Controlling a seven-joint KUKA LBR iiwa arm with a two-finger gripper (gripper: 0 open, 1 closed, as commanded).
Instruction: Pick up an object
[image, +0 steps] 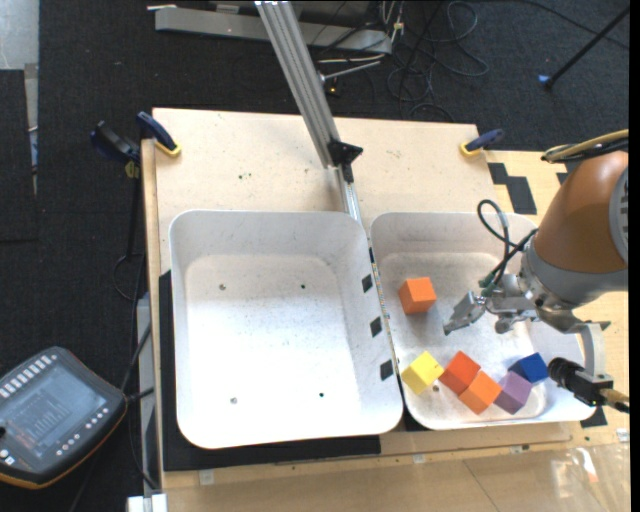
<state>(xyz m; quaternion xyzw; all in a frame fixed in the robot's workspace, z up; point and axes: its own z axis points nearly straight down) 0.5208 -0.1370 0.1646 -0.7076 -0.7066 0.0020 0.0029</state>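
Several small cubes lie in the right bin (400, 235). An orange cube (418, 294) sits alone near the bin's middle. Along the front edge lie a yellow cube (422, 371), a red-orange cube (461, 370), a lighter orange cube (481, 391), a purple cube (514, 392) and a blue cube (530, 368), packed close together. My gripper (461, 316) hangs over the bin just right of and slightly below the lone orange cube, apart from it, and above the red-orange cube. Nothing shows held in it.
The left bin (185, 240) adjoins the right one along a shared rim. A slanted metal rail (305, 85) runs down to the back of that rim. Clamps (160, 135) hold the board's back corners. A teach pendant (50, 415) lies at the lower left.
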